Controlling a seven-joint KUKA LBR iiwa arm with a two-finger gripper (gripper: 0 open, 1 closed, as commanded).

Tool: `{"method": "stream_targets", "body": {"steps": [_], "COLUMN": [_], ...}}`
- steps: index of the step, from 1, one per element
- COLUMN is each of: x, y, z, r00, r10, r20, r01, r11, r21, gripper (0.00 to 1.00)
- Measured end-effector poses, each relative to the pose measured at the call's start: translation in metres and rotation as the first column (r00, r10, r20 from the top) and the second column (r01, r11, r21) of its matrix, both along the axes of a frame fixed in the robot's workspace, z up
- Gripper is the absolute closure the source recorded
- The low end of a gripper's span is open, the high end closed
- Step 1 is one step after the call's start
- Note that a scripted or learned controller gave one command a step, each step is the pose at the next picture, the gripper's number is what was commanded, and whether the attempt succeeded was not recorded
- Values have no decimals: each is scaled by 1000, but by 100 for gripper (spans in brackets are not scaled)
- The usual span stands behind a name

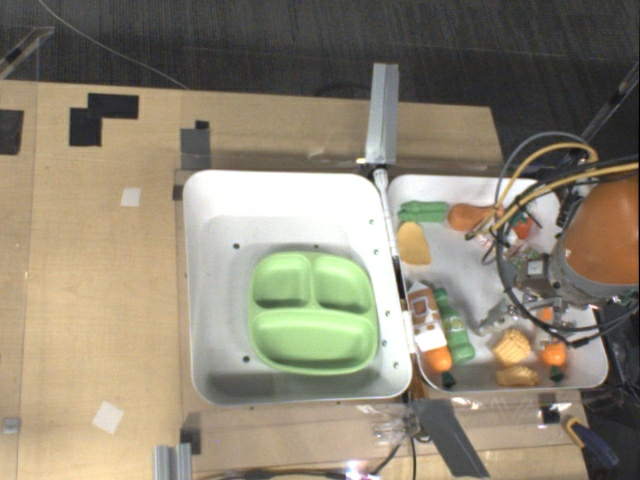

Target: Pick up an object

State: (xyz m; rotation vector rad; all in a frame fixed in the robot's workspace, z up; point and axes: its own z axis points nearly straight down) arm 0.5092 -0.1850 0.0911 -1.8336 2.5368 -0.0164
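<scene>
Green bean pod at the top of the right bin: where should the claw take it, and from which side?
Judging by its pose, grip the green bean pod across its narrow width near the middle, coming straight down. It lies flat, long axis left-right, close to the right bin top wall, so close across top-bottom. The yellow piece sits just below.

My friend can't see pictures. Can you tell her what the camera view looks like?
A grey robot arm with an orange band reaches from the right over a white bin holding small toy foods, such as a green pod and a waffle. In the left white bin lies a green divided plate.
</scene>
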Motion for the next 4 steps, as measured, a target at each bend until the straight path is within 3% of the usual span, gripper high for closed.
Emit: {"method": "stream_targets", "body": {"steps": [1,2,3,4], "x": [-15,-11,-20,39], "y": [5,8,77,89], "z": [1,13,53,42], "r00": [1000,1000,933,880], "r10": [-3,1,359,475], "r20": [9,18,-8,-9], "r01": [4,-1,-359,-475], "r11": [1000,1000,933,880], "r21": [-2,0,1,3], "gripper": [0,100,100,100]}}
